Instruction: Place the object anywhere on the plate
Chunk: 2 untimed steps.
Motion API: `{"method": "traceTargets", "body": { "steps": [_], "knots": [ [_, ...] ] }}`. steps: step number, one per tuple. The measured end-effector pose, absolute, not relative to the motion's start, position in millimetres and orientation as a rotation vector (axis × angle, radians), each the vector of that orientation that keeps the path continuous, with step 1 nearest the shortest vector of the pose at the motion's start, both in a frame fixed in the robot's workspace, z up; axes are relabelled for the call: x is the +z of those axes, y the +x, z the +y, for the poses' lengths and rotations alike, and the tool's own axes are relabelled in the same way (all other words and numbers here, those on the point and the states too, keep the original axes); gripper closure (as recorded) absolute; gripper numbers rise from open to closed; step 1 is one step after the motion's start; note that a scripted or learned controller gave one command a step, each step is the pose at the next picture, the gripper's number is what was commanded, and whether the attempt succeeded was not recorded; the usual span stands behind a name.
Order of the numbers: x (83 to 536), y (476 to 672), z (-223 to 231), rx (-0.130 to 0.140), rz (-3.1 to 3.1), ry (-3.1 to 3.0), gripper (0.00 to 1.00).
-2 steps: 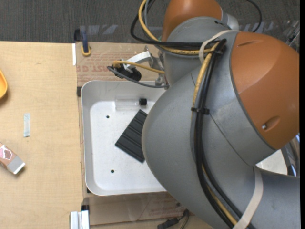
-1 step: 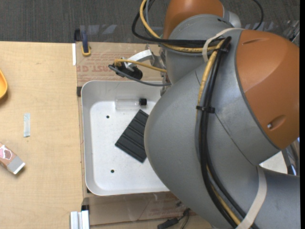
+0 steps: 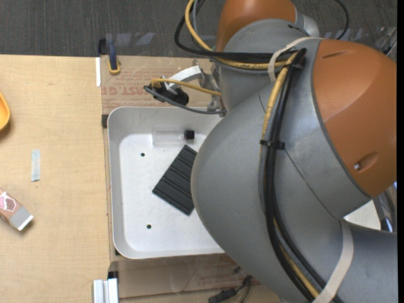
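Arm (image 3: 284,169): grey with orange bands, cabled, covering the right half of the white bin (image 3: 126,245).
Counter (image 3: 57,232): pale wood, left of the bin.
Black ribbed slab (image 3: 177,180): flat on the bin floor, tilted, its right edge just beside the arm's grey shell.
Clear tube (image 3: 170,136): black cap, lying near the bin's far wall, above the slab.
Orange plate rim (image 3: 3,113): at the counter's far left edge, well apart from the slab.
Pink and grey block (image 3: 14,211): on the counter, lower left.
Small clear strip (image 3: 35,166): between rim and block.
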<state>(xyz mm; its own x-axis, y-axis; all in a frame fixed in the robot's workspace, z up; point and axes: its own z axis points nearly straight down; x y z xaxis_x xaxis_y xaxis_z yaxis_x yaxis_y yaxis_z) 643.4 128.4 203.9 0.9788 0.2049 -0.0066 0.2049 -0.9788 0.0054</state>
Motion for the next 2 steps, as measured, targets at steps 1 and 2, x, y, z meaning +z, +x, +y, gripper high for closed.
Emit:
{"method": "traceTargets", "body": {
  "steps": [1,2],
  "knots": [
    [212.1,643.4,126.5,-0.013,0.323,3.117,1.0],
    [212.1,643.4,126.5,-0.013,0.323,3.117,0.0]
  ]
}}
